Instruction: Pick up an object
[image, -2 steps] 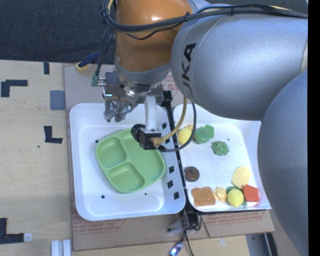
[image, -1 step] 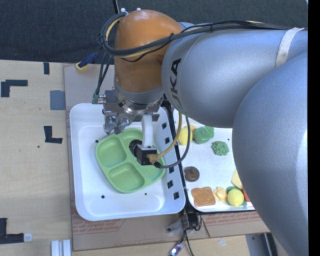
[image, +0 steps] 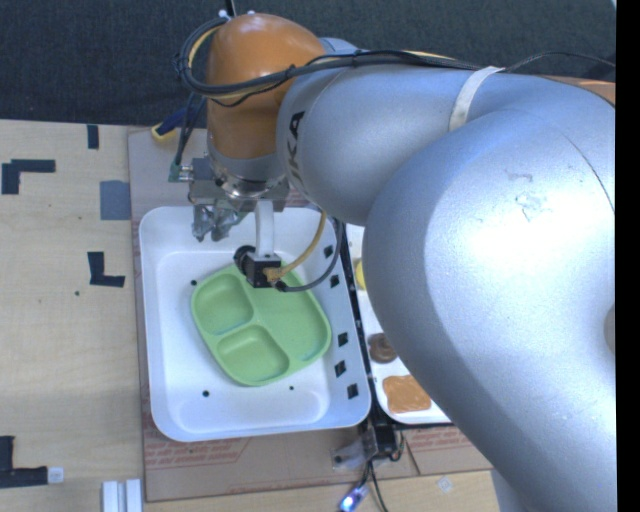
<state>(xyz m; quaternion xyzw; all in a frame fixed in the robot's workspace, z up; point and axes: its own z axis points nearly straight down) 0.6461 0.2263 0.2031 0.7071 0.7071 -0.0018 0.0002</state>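
A light green divided plate (image: 262, 328) lies in the left white bin (image: 170, 400), tilted toward the bin's right side. My gripper (image: 212, 228) hangs over the bin's far left corner, above and to the left of the plate's far edge. Its fingers (image: 203, 224) stand slightly apart with nothing between them. In the right bin (image: 425, 417), mostly hidden by the arm, lie a small brown round object (image: 381, 348) and an orange-brown piece (image: 406, 394).
The big grey arm covers most of the right bin and the right half of the view. Black clips line the divider between the bins. The wooden bench with black marks lies to the left.
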